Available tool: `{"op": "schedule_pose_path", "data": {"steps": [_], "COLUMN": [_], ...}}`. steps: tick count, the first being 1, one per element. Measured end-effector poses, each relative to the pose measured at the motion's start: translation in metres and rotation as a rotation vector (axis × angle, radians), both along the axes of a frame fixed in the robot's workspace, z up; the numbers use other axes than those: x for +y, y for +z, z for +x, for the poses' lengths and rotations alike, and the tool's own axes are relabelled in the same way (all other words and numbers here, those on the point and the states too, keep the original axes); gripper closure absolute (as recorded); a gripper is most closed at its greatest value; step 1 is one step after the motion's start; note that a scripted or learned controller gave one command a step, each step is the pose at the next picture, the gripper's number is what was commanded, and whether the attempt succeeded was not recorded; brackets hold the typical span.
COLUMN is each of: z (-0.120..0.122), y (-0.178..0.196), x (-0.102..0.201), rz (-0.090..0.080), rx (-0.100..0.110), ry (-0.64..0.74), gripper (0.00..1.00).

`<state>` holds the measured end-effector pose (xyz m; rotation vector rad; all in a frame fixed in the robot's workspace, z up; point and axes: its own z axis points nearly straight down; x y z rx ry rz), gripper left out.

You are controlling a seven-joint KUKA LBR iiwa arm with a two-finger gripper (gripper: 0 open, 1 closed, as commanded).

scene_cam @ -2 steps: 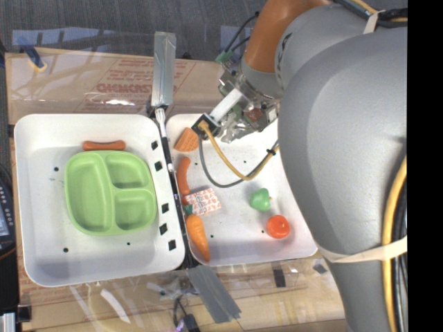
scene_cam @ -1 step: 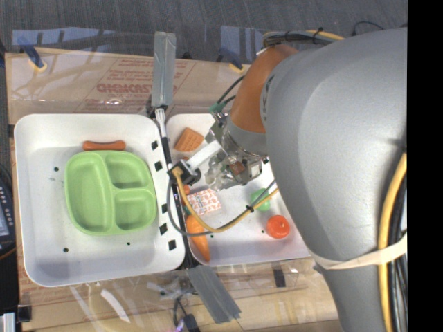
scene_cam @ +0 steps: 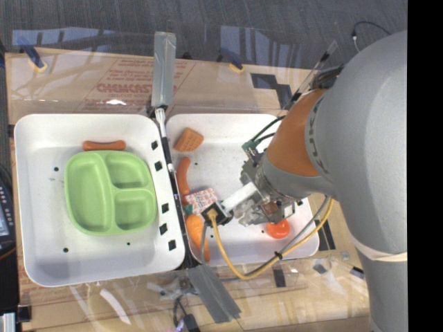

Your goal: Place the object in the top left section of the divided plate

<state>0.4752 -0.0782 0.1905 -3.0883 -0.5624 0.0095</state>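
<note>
Your gripper point(scene_cam: 266, 215) hangs low in the right bin point(scene_cam: 225, 131); red object point(scene_cam: 279, 229) just beside it, maybe touching. Grip state unreadable.

Arm in from the right, bent down over the bench.

The grey arm point(scene_cam: 374, 116) takes up the right side of the view, its big rounded link nearest the camera. From that link the orange band point(scene_cam: 299, 133) slants down and to the left into the grey wrist point(scene_cam: 282, 177). The gripper point(scene_cam: 266, 211) sits just below the wrist, pointing down and away from the camera. The wrist covers most of it, so its tip is too hidden to read.
</note>
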Motion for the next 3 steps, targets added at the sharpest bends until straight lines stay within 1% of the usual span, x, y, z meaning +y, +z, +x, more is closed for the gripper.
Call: {"op": "schedule_pose_path", "data": {"steps": [1,2,3], "z": [0.059,0.092,0.036], "y": [-0.001,-0.011,-0.032], "x": [-0.032,-0.034,-0.085], "rz": [0.0,0.001,0.001], "rx": [0.0,-0.001,0.001], "ry": [-0.131,-0.099,-0.016], "gripper": [1.0,1.0,1.0]}}
